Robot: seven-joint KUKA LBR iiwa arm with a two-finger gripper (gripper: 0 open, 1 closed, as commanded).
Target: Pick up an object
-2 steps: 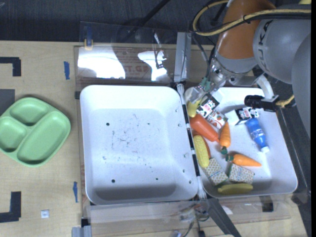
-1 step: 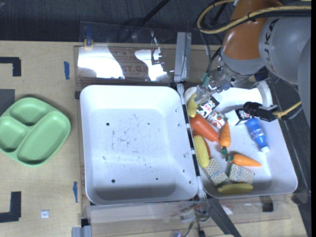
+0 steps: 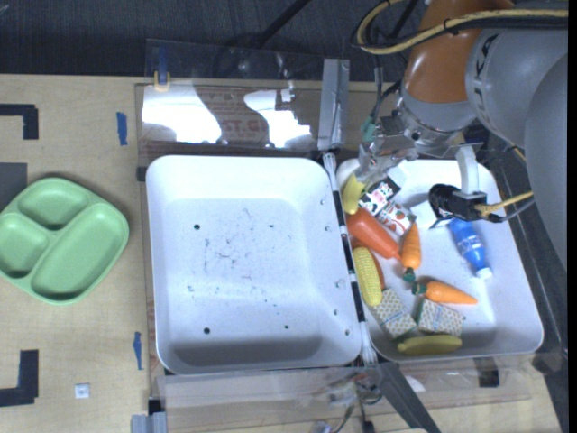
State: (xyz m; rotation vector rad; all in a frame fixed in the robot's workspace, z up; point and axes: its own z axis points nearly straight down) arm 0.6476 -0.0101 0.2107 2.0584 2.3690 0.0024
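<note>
Camera view: we find the tool point(image 3: 379, 156) over the right bin point(image 3: 514, 282), above a glossy printed carton point(image 3: 386, 199) beside smooth plastic carrots point(image 3: 374, 234). We cannot tell its opening.

We've got a light wooden bench point(image 3: 72, 359) here, with black corner marks and bits of blue tape point(image 3: 121, 127) on it. Dark carpet floor point(image 3: 135, 7) runs along the far edge. A clear glossy panel point(image 3: 234, 106) behind the bins catches bright glare.
</note>
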